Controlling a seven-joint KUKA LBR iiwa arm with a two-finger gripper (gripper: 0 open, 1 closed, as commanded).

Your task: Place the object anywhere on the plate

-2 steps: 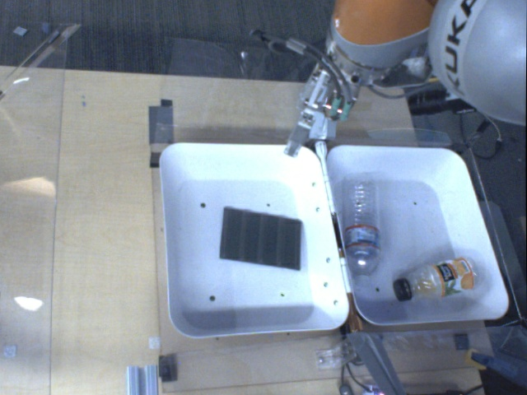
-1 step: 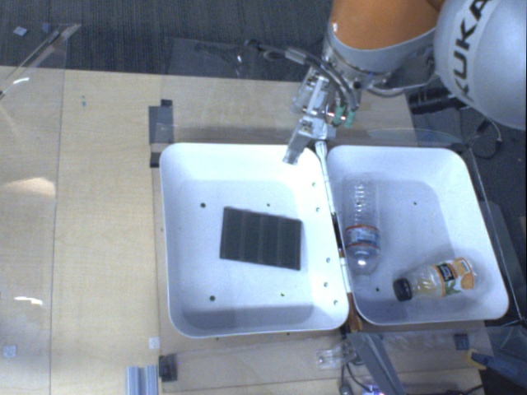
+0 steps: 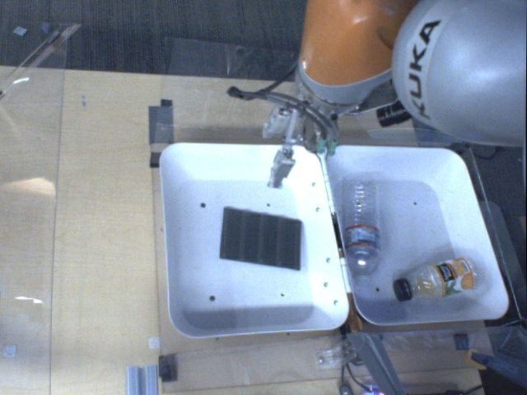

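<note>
Take the dark ribbed plate [image 3: 261, 238] as your landmark; it lies flat on the floor of the left bin [image 3: 185, 303], a little toward the camera from that bin's centre. Nearest you, to the right of the plate and across the rims where the bins meet, a juice bottle [image 3: 436, 279] with a black cap and yellowish contents lies on its side by the near wall of the right bin [image 3: 461, 175], its cap pointing toward the plate. Beyond it and closer to the plate, a clear plastic bottle [image 3: 361, 225] lies lengthwise near that bin's left wall, a blue-and-white label around it; the two bottles are apart and neither touches the plate. Farther back, beyond the plate's far right corner, you see the gripper [image 3: 282, 168] hanging over the left bin's far edge near the dividing rims; I cannot tell how it is set; nothing is visible in it. Above it rise the orange band [image 3: 346, 27] and grey arm [image 3: 461, 52]; the wooden tabletop [image 3: 82, 220] spreads left of the plate.
</note>
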